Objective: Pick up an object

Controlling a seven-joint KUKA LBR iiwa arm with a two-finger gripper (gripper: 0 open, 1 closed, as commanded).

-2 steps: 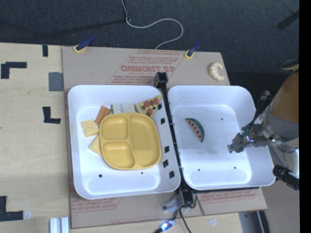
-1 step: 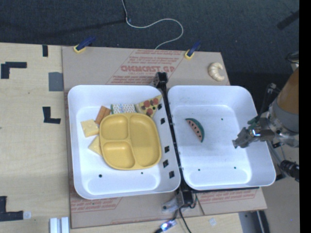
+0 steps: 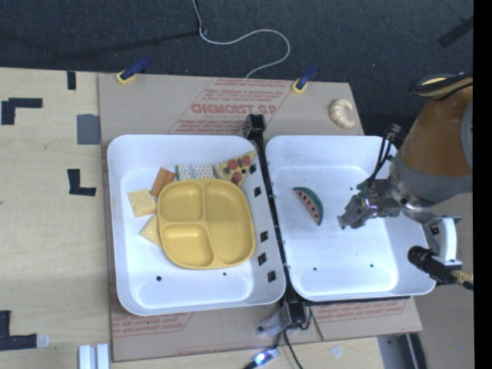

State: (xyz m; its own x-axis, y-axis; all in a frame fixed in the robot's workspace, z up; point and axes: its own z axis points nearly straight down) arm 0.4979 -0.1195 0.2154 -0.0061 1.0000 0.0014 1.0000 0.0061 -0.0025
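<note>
we cannot tell whether the jaws are parted or closed: the gripper (image 3: 358, 212) is a small dark cluster seen from above, and its tips blur into one mass over the right bin (image 3: 384, 279). nothing shows between them. just to its left, apart from it, lies the watermelon slice (image 3: 309, 204), a thin curved toy wedge with a green rind and red face. its long axis runs on a diagonal, from upper left down toward lower right, with the lower tip nearest the gripper. the rest of the right bin's white floor is bare, so there is open room below and above the slice. the arm (image 3: 434, 148) is cut off at the right. in the left bin (image 3: 127, 206) a yellow divided plate (image 3: 206, 223) covers much of several small toy foods (image 3: 154, 191); we cannot make out what each is. a pale object (image 3: 343, 113) sits on the cardboard beyond the bins.
</note>
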